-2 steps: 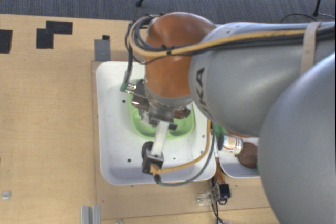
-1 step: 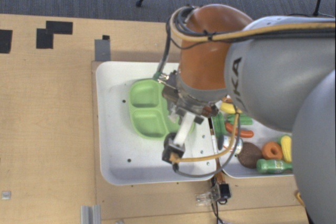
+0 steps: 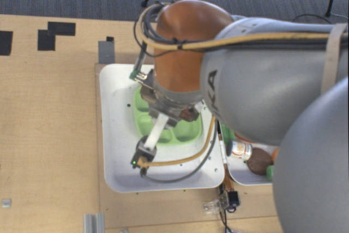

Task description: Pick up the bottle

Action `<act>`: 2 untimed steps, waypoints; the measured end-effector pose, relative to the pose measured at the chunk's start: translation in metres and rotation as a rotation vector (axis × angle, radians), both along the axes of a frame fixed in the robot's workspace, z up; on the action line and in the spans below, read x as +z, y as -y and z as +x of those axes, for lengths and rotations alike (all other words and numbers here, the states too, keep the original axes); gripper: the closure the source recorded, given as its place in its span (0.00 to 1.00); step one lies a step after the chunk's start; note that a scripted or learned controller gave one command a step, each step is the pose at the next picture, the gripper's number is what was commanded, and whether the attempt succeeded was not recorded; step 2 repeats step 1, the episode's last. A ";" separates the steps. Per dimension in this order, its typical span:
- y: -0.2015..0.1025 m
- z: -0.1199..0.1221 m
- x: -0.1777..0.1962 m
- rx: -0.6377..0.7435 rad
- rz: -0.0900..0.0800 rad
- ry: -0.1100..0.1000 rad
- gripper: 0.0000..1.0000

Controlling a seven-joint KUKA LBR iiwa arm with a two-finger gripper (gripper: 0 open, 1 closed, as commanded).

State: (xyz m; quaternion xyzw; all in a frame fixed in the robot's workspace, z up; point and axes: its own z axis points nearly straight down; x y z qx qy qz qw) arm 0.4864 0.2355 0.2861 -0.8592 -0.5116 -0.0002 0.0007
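Green is what we find beneath the gripper (image 3: 173, 111): it hangs low over a green moulded tray (image 3: 182, 131) in the left-hand bin (image 3: 117, 172). The wrist above covers it so fully that we cannot tell whether it is wide or narrow, nor whether anything is in it. What we take for the bottle (image 3: 240, 149), a small clear thing with a pale label, seems to lie on its side in the right-hand bin (image 3: 240, 178), close to the wall between the two bins. A brown rounded object (image 3: 259, 161) sits just beside it and a green item (image 3: 269, 172) lies past that; the arm hides the rest of that bin. We judge that the task has hardly begun: the bottle is apart from the gripper, in the other bin, and not lifted. Left to do, as we see it, are the crossing to that bin, the descent over the bottle, the closing on it and the lift.
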 end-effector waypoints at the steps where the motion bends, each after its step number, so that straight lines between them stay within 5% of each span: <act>1: 0.000 0.001 0.010 0.005 0.001 0.000 1.00; 2: 0.000 0.001 0.010 0.005 0.001 0.000 1.00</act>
